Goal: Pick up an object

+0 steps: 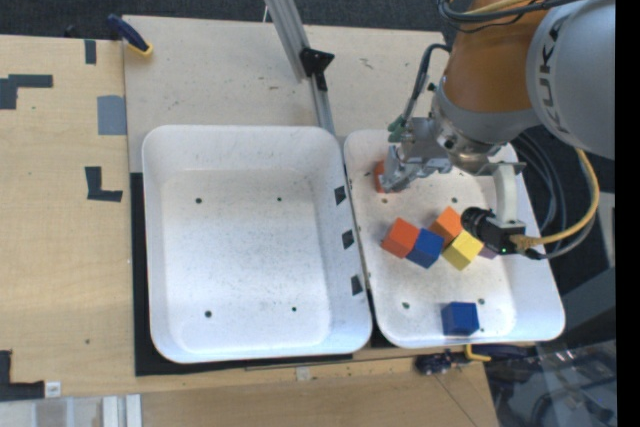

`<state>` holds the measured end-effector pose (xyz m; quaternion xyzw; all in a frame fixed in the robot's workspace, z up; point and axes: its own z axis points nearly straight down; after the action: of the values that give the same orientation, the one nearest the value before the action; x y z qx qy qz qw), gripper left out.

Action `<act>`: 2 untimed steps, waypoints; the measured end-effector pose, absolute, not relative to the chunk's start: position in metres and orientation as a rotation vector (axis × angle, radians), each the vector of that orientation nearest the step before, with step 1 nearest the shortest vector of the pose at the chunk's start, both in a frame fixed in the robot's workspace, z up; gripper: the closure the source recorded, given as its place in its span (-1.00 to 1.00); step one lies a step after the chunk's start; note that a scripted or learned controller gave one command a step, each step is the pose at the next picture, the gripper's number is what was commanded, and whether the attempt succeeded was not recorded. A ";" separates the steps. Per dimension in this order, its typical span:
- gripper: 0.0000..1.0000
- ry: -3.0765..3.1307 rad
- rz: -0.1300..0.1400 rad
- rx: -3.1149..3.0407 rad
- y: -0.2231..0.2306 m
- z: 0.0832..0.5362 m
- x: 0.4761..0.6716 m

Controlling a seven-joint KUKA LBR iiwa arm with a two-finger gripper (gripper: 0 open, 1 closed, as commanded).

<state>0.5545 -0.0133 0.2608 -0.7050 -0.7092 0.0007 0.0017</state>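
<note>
Orange shows at the far left corner of the right bin (535, 315), where a small red-orange object (380, 177) lies touching the gripper (400, 170), partly hidden by it on that side. Whether the claw is open or closed cannot be told. Nearer the camera, an orange cube (402, 237), blue cube (426, 248), yellow cube (462, 250) and another orange block (449, 222) cluster together; a second blue cube (460, 318) sits apart.

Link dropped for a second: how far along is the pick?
Nothing looks lifted yet. The gripper is low in the right bin, at a red object near its left wall. The other blocks lie in the bin. Grasping and lifting remain.
</note>
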 end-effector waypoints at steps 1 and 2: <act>1.00 -2.227 0.001 -2.211 0.038 0.262 0.536; 1.00 -2.225 0.005 -2.213 0.080 0.247 0.509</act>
<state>0.5092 0.0800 0.2465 -0.7052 -0.7090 0.0015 0.0019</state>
